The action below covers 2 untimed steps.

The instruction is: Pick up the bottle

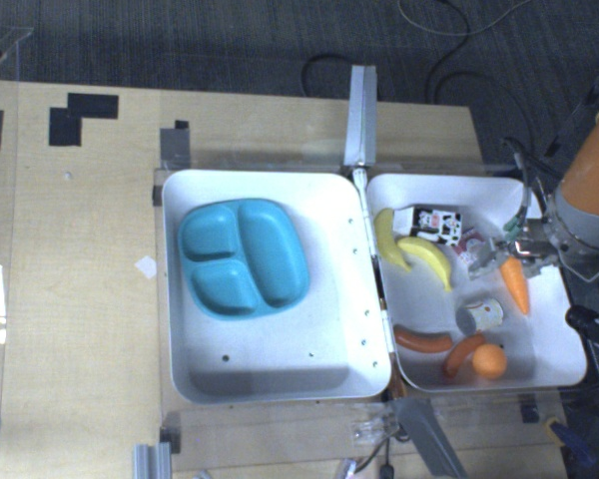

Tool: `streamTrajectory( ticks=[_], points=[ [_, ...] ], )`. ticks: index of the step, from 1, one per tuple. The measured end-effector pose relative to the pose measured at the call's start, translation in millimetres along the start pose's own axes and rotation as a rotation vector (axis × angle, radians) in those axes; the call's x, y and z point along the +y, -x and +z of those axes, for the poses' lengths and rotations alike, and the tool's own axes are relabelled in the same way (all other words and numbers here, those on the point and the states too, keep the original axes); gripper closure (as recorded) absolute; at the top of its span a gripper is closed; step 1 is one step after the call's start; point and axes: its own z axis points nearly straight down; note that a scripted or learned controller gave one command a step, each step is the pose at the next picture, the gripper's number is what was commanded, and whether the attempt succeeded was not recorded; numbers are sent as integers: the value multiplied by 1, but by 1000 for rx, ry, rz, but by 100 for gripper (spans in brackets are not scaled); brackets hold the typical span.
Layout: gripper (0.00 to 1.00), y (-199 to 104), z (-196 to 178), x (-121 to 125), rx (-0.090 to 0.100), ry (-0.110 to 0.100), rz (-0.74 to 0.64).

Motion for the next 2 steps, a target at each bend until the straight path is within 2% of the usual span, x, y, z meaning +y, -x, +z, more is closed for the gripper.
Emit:
streamTrajectory(
  ticks=[1, 2],
  points=[
    [0, -9, -14, 11, 0, -1, 164],
    [0, -21, -85, 108, -2, 4, 36]
  ],
)
